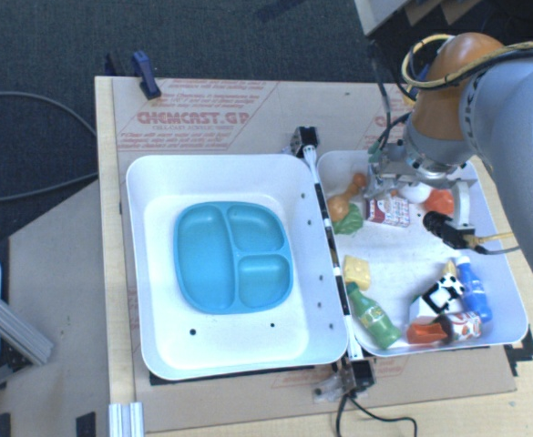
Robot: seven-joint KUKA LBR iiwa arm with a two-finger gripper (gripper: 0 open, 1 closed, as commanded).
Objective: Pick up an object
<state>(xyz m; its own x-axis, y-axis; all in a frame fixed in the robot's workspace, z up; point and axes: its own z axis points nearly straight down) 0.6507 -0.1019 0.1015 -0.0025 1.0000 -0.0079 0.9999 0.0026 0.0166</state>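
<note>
The gripper (pixel 395 182) is lowered into the far end of the right bin (pixel 512 308), just above the can (pixel 387 211). The can is seen directly under it, long axis across the bin. Its opening cannot be told.

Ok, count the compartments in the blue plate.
3. The blue plate in the left bin has one long compartment along its left side, one at upper right and one at lower right.
</note>
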